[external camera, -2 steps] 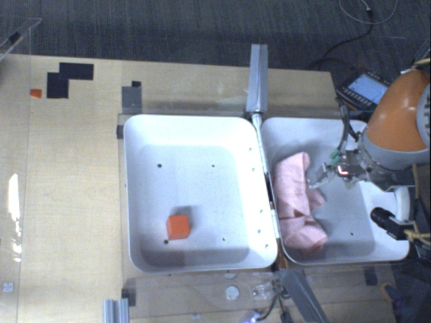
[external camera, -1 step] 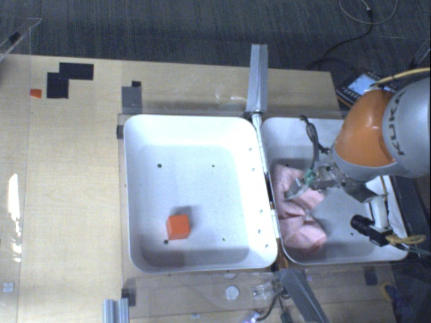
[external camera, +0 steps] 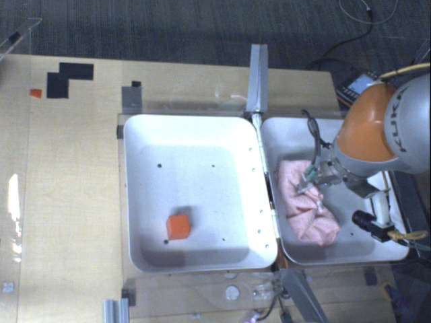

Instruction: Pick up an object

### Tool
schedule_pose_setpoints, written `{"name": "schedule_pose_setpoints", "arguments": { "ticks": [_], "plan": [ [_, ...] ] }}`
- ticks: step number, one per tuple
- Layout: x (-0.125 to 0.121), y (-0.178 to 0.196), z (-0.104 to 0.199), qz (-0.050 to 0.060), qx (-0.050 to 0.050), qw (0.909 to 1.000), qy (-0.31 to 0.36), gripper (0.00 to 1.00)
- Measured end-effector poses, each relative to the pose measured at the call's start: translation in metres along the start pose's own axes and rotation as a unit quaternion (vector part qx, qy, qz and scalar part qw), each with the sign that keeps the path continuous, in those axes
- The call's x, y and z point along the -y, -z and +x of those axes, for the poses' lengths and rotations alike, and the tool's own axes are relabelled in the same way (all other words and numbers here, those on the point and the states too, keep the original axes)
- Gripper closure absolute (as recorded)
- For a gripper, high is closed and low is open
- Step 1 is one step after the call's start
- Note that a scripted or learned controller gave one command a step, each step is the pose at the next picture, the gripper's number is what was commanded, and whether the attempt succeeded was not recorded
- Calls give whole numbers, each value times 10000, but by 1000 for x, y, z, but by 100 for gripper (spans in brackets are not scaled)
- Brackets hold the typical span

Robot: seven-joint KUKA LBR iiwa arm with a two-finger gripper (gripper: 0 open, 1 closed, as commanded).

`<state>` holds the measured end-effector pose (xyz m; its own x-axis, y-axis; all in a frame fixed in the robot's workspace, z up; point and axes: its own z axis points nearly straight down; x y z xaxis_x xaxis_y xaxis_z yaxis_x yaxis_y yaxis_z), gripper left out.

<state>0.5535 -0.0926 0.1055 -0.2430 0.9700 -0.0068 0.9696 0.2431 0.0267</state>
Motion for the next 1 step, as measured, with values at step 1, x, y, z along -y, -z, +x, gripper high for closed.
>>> {"name": "schedule_pose_setpoints", "arguments": {
  "ticks": [1],
  "plan": [
    [-59,112,16,64,-26,9833,1817,100]
  ]
}}
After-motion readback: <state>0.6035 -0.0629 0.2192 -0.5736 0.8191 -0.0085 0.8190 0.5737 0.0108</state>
